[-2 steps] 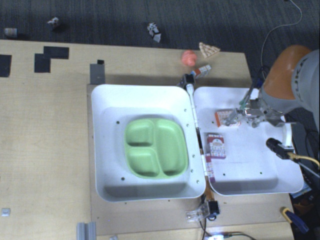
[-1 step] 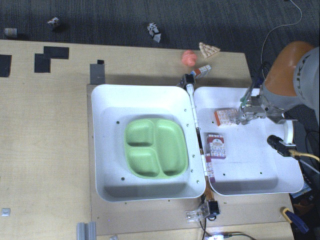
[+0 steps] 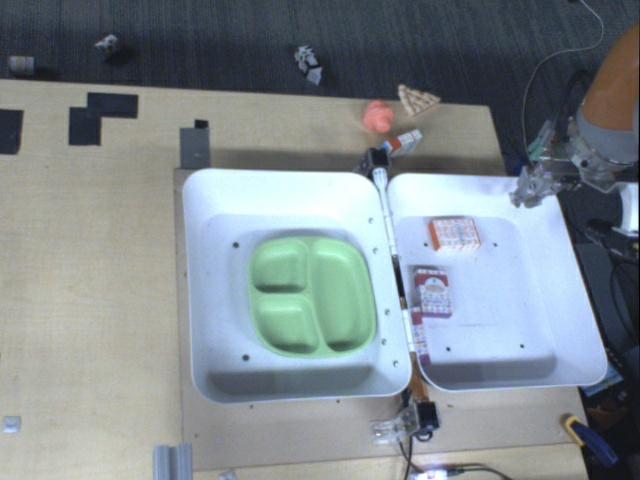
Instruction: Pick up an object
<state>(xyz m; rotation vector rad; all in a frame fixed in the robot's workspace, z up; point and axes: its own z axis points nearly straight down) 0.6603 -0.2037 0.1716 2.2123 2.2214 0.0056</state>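
With the end effector [image 3: 527, 190] at the right bin's [image 3: 560, 298] two-o'clock rim, grip state unreadable, the flat red box [image 3: 432, 293] at nine o'clock could slip from a shallow pinch.

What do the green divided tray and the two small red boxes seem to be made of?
The green divided tray looks like moulded plastic with a smooth, matte-to-satin finish: even pale colour, rounded compartment edges. The two small red boxes, one upper and one lower, look like printed cardboard: flat faces, sharp corners, red and white printing. The image is too coarse to be sure.
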